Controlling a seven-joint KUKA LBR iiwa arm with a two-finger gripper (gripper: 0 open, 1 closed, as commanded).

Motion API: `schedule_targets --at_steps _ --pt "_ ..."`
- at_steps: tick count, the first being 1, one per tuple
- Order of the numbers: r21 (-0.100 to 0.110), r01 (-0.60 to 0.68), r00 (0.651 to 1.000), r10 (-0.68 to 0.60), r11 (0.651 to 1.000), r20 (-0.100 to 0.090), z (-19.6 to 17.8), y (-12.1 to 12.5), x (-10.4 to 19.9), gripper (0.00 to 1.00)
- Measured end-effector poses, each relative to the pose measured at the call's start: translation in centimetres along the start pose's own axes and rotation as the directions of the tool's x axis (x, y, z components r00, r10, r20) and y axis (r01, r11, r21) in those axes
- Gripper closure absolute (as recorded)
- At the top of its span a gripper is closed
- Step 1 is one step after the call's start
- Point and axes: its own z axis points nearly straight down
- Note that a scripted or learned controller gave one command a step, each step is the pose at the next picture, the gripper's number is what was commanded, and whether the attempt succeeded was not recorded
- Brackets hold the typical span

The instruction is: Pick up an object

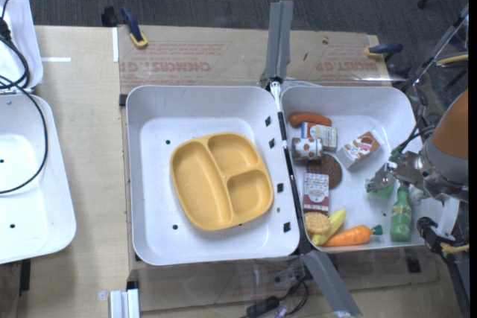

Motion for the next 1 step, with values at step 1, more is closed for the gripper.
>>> schedule_targets --at_steps 1 --pt "0.002 0.100 0.995 -0.100 0.995 0.005 0.76 6.86 3.15 0.00"
